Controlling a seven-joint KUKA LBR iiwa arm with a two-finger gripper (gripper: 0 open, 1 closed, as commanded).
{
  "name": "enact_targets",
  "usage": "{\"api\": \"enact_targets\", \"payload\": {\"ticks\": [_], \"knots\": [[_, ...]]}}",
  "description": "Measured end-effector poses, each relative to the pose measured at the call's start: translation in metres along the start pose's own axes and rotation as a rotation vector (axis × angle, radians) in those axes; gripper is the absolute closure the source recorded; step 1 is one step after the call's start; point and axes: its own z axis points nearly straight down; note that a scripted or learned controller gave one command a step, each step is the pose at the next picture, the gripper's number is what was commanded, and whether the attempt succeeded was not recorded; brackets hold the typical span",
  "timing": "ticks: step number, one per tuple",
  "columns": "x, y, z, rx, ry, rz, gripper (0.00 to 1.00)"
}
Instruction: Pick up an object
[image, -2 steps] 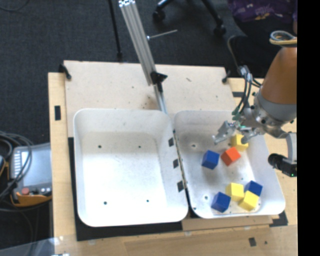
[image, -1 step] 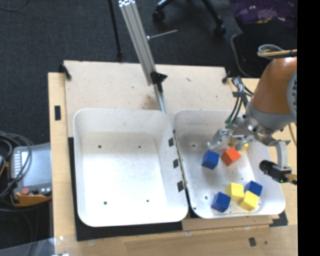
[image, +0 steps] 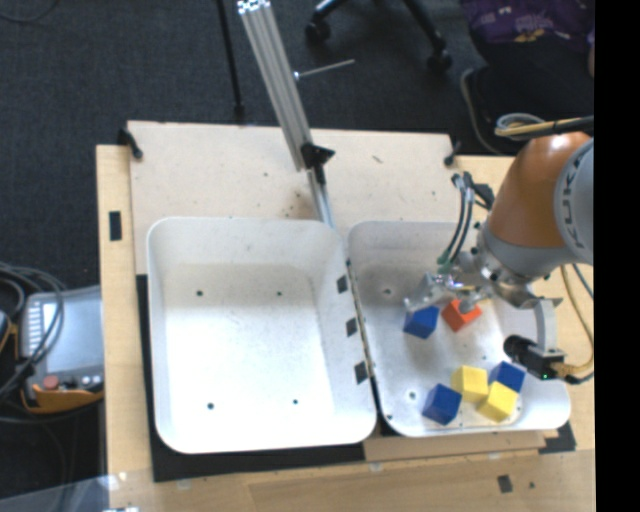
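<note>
Right bin — orange block just below pincer.

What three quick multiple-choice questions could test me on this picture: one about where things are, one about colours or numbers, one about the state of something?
1. Where do the blocks lie?
A. In the left bin
B. In the right bin
C. On the floor

2. How many yellow blocks are there?
A. None
B. Two
C. Five

3. How does the orange block sit relative to the gripper?
A. Just below it, on the bin floor
B. In the far corner of the other bin
C. Stacked on a yellow block

Answers:
1 B, since every block sits in the right bin.
2 B, one yellow block sits beside another.
3 A, the orange block rests right under the gripper, next to a blue block.
</note>
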Motion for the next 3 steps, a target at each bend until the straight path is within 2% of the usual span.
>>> {"api": "enact_targets", "payload": {"ticks": [1, 2, 3], "knots": [[-0.006, 0.004, 0.059, -0.003, 0.000, 0.000, 0.00], [-0.007, 0.005, 0.047, -0.008, 0.000, 0.008, 1.00], [-0.009, 0.016, -0.012, -0.011, -0.001, -0.004, 1.00]]}}
